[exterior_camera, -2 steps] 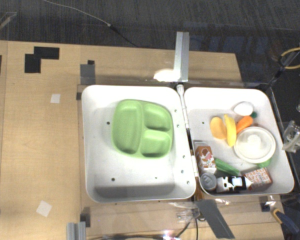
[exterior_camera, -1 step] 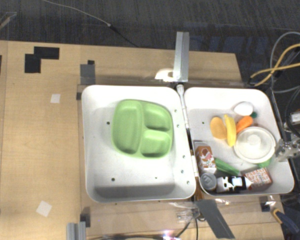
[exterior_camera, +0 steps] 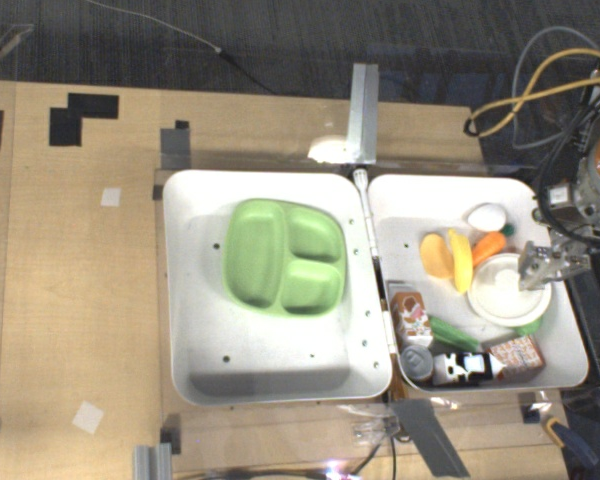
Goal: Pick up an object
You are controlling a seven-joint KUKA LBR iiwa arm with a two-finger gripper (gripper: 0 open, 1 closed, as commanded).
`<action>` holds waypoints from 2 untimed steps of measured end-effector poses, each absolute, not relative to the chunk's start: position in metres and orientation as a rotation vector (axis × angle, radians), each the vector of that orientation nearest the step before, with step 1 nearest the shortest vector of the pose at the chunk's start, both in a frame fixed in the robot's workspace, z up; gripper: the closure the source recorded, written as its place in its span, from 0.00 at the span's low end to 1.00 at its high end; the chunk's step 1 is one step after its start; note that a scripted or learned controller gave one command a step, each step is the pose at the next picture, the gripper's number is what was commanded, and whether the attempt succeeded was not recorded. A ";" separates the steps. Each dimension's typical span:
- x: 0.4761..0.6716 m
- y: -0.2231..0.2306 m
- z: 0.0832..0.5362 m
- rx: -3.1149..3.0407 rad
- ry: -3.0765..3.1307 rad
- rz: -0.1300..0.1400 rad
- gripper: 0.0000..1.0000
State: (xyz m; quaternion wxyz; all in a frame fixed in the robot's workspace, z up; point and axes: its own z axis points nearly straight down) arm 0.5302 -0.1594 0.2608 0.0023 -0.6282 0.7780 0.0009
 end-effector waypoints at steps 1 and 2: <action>0.616 -0.205 0.273 -2.158 2.275 -0.001 1.00; 0.527 -0.206 0.267 -2.392 2.033 0.002 1.00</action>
